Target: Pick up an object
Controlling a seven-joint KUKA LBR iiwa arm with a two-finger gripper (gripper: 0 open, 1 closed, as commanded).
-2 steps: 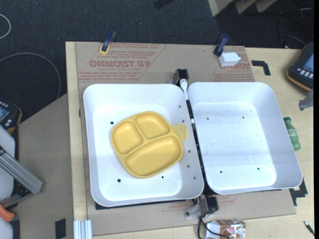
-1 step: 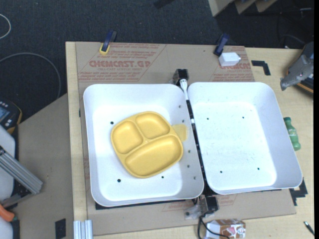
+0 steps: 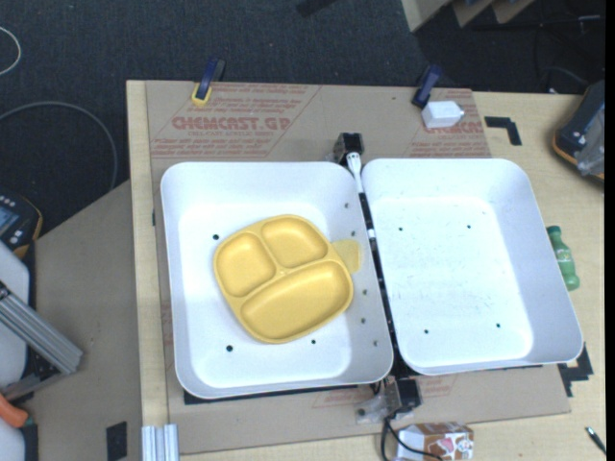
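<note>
We see a yellow divided plate lying flat in the left bin (likely light, stiff, slick plastic), so we judge its raised rim or a divider ridge the best hold, and the gripper's state we cannot tell.

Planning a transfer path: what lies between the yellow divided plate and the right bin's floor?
In the camera view, the two bins' adjoining rims lie between the yellow divided plate and the right bin, plus a small yellow piece beside the plate.
</note>
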